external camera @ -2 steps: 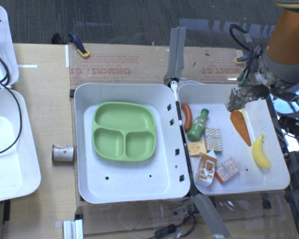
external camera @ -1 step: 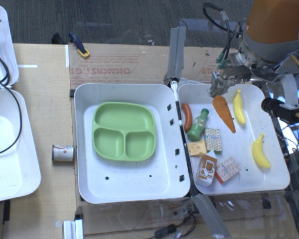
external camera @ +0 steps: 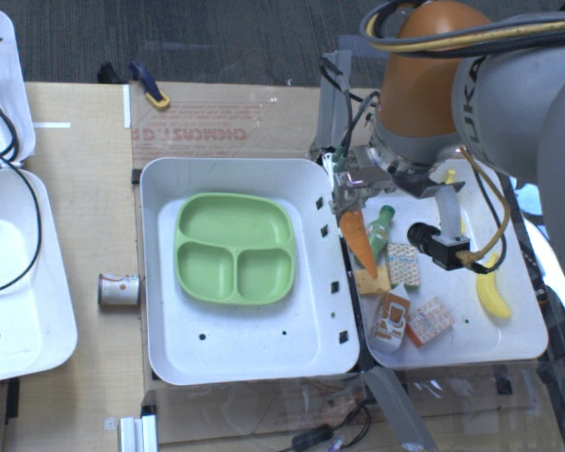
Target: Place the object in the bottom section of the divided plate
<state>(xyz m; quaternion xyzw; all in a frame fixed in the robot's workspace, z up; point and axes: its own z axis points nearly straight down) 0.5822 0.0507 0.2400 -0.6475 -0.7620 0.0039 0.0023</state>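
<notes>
You have the green plate (external camera: 234,249) lying flat in the left bin (external camera: 160,281), all three of its sections bare; take that plate as your landmark. The right bin (external camera: 508,332) sits just right of the plate's bin, the two walls touching; the arm (external camera: 452,73) reaches over it from the right, its orange band high above the plate's right side.

The jaws (external camera: 350,192) hang right of the plate, above the wall between the bins; the wrist and cables hide them, so you cannot tell whether they are spread or pressed together.

Right of the plate, in the other bin, you see a carrot (external camera: 360,241) lying slantwise, its top end just under the jaws; whether it is touched there is not clear. A green bottle (external camera: 380,229) lies just beside the carrot, farther from the plate; below these lie a yellow wedge (external camera: 374,277), a speckled box (external camera: 404,265), an orange packet (external camera: 390,318) and a red-patterned box (external camera: 429,319); a banana (external camera: 492,296) lies farthest right of the plate.

Left of the plate, on the counter (external camera: 85,139) outside the bin, a small can (external camera: 120,290) lies on its side.
</notes>
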